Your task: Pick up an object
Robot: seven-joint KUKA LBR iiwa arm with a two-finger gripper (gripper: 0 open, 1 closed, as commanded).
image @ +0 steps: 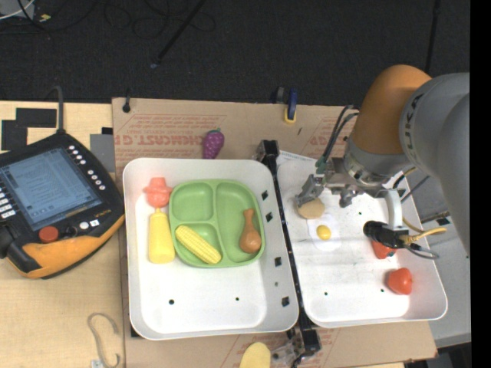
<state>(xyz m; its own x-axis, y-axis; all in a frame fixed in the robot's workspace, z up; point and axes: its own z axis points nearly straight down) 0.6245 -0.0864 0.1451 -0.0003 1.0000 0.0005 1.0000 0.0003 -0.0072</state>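
Observation:
My gripper (328, 194) hangs low over the far left part of the right bin (360, 305), its two fingers spread apart and open, with nothing between them. A flat tan cookie-like piece (311, 208) lies just under the left finger (311, 189). Close in front of it rests a small fried egg (324, 232). A red tomato (399, 280) sits near the right bin's front right corner. Another red piece (381, 248) lies farther back, partly hidden by the robot's own black fitting.
The left bin (199, 305) holds a green divided plate (215, 202) with a corn cob (198, 244) and a brown drumstick (250, 233); beside it lie a yellow bottle (159, 237) and a pink piece (157, 192). A purple toy (213, 142) lies behind the bins, a control pendant (54, 194) to the left.

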